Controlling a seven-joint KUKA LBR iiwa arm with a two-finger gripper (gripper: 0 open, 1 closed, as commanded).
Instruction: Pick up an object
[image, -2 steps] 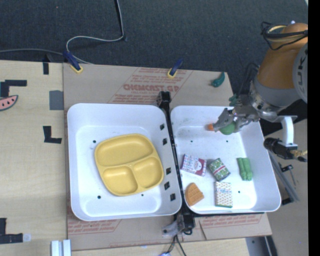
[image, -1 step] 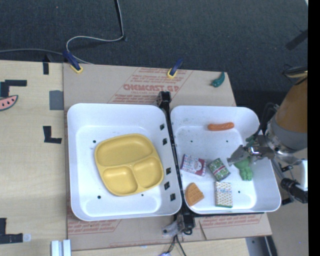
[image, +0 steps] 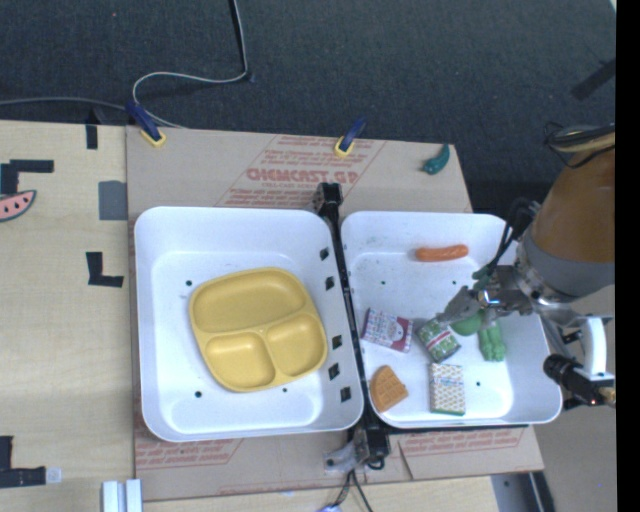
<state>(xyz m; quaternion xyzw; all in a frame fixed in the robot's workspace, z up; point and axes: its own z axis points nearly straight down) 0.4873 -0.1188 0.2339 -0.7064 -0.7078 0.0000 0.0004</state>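
Editor: Target item, and where?

Photographer: Small green can with a pale label, tilted on its side, lying mid-floor in the right bin. Closest thing to the jaws, just below and left of them.

Editor: Jaws spread, pressed together, or pinching something?

Photographer: Cannot tell; too blurred at the wrist. Hanging low over the bin's right half at the end of the grey and orange arm, beside the can's upper right edge.

Editor: Crowding around it?

Photographer: Plenty. Stubby green piece just to the can's right, under the wrist. Pink-and-white packet near on the left. Green-and-white patterned box just below. Orange-brown biscuit-like piece at lower left, close to the bin's edge. Orange sausage shape well apart, up near the far wall.

Editor: And next door?

Photographer: Left bin carrying a yellow three-section plate. Both bins sitting on a cardboard sheet laid over the bench, two yellow clips along the sheet's far edge.

Editor: Any legible writing?

Photographer: Red print across the cardboard above the bins, too soft to spell out with confidence. Labels on the can, packet and box too small to read.
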